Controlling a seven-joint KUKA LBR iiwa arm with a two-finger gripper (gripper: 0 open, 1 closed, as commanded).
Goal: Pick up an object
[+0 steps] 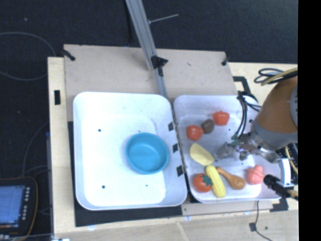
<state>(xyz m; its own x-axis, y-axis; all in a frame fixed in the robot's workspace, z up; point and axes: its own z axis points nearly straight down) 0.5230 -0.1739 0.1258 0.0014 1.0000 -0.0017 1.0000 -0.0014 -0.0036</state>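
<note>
- Since the left bin (90,134) carries just a blue bowl (146,152) near its middle, nothing there looks meant for picking.
- Toy foods crowd the right bin (210,102), so the arm works there: a red tomato (194,132), a yellow lemon-like piece (201,154), a corn cob (216,181).
- Poised low over bare bin floor right of the lemon piece, the claw (234,148) grasps nothing I can see; whether it is clenched, I cannot tell.
</note>
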